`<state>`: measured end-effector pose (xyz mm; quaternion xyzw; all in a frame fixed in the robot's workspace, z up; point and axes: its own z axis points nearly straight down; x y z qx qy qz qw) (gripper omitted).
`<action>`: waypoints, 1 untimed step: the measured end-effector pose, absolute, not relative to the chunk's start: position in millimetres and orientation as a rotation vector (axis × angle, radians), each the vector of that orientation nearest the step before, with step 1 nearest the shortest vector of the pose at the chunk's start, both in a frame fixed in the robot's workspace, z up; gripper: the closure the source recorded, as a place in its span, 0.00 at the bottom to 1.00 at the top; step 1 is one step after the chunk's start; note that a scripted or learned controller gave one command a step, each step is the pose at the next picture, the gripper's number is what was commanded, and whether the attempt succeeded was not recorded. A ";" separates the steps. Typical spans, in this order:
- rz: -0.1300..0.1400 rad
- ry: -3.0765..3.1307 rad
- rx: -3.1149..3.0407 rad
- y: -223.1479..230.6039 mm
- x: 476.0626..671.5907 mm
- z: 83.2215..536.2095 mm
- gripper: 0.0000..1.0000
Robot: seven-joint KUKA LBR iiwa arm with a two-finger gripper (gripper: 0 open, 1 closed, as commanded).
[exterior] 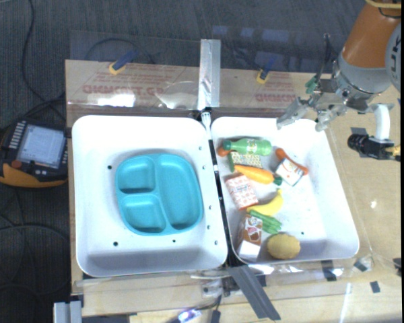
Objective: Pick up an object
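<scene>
My gripper (303, 120) hangs over the far rim of the right bin (337, 200), its two fingers spread open with nothing between them. Below and left of it in that bin lie a green bottle (248, 146), a small red and white carton (290, 172), a toy carrot (257, 174), a red and white packet (242, 191), a banana (273, 204), a green vegetable (265, 221), a brown and white carton (251, 234) and a tan potato (283, 245). None of them touches the gripper.
The left bin (94, 200) holds a blue divided tray (158, 192). A central rim separates the two bins. A handheld device (32, 152) lies on the floor at the left. Taped cardboard runs behind the bins.
</scene>
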<state>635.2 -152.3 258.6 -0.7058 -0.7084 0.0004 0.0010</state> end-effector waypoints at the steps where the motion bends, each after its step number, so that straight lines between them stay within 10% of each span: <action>1: 0.003 -2.287 -2.149 -159.7 581.8 162.2 0.00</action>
